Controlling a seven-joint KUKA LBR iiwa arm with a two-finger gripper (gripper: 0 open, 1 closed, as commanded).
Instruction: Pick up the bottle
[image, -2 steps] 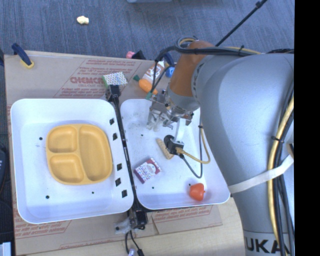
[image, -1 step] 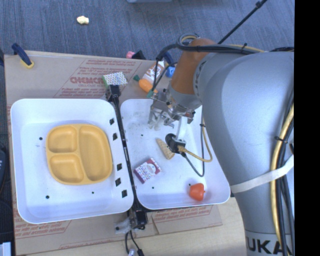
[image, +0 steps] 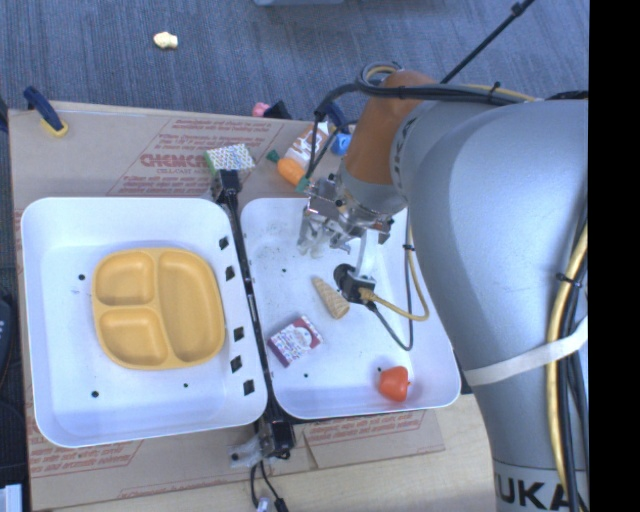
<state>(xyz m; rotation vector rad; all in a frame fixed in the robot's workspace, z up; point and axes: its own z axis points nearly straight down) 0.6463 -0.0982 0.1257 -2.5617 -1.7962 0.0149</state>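
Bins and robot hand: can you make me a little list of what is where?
left bin: yellow divided plate
right bin: ice cream cone, small red-and-white packet, red toy strawberry
bottle: orange and white, lying on the cardboard beyond the right bin
gripper: over the right bin's far end, nothing visibly held
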